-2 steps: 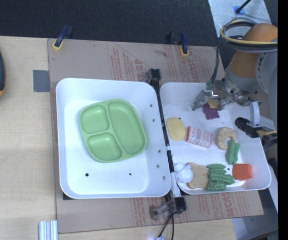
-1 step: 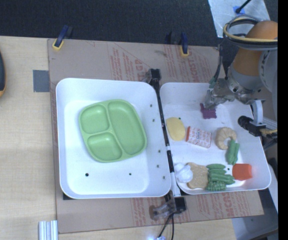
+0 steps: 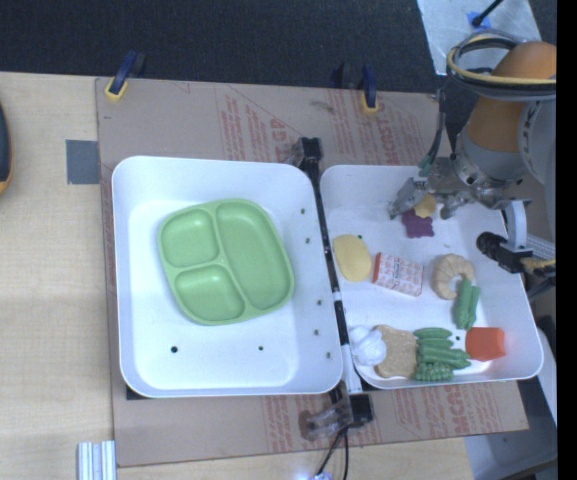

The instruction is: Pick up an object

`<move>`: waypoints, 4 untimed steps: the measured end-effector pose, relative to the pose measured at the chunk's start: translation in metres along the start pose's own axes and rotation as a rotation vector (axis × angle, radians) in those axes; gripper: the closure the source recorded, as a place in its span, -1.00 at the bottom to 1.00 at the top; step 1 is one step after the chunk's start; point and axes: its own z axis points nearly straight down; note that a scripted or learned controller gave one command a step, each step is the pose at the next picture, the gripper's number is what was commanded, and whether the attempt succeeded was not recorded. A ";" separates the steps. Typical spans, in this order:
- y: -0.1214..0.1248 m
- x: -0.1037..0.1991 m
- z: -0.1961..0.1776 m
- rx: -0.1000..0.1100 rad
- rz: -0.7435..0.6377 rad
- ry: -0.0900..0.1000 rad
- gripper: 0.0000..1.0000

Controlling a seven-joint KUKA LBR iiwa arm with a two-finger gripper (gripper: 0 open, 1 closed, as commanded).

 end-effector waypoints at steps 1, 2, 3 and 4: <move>0.001 -0.001 -0.011 -0.003 -0.002 -0.002 1.00; 0.000 -0.001 -0.011 -0.002 -0.002 -0.002 -1.00; -0.001 0.006 0.012 0.005 0.003 0.003 -1.00; -0.001 0.005 0.000 0.003 0.001 0.001 1.00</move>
